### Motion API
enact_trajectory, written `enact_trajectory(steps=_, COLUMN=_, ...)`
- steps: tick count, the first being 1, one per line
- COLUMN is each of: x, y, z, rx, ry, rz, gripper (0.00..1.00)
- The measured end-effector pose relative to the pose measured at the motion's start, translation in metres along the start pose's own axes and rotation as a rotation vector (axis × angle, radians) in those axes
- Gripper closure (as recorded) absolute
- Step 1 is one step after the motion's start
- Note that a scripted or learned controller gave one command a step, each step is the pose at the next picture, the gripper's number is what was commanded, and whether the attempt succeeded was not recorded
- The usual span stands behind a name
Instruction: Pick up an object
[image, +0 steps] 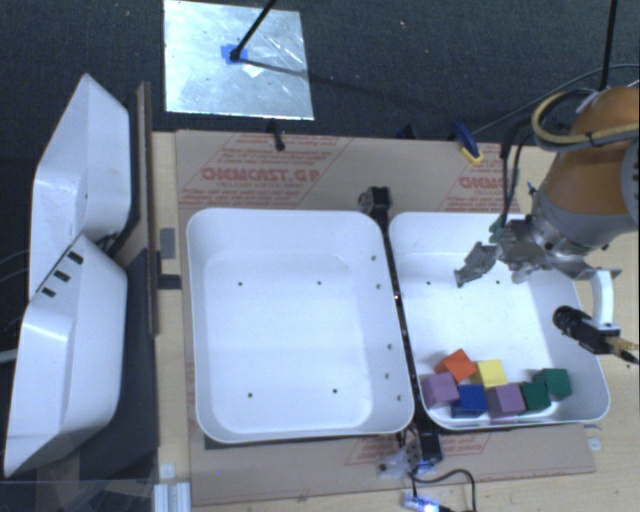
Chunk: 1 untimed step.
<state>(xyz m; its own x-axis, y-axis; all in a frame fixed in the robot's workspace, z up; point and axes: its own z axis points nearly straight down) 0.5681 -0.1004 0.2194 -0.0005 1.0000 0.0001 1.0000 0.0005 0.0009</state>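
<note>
Several coloured blocks lie bunched at the front of the right bin (420, 250): an orange one (458, 363), a yellow one (491, 373), two purple ones (440, 387) (506, 398), a blue one (470, 398) and a green one (550, 385). My gripper (478, 262) hangs over the back half of that bin, well behind the blocks and apart from them. It is open, with nothing between its fingers. The orange-banded arm (590, 150) comes in from the right.
The left bin (290, 225) sits beside the right one, with a narrow dark divider (395, 300) between them. A black cylindrical part (580, 328) sticks out near the right bin's right wall. White covers stand at the far left (70, 300).
</note>
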Motion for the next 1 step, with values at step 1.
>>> enact_trajectory(steps=1, x=-0.0278, y=0.0473, z=0.1394, rx=0.010, ry=0.001, rz=0.001, gripper=0.00)
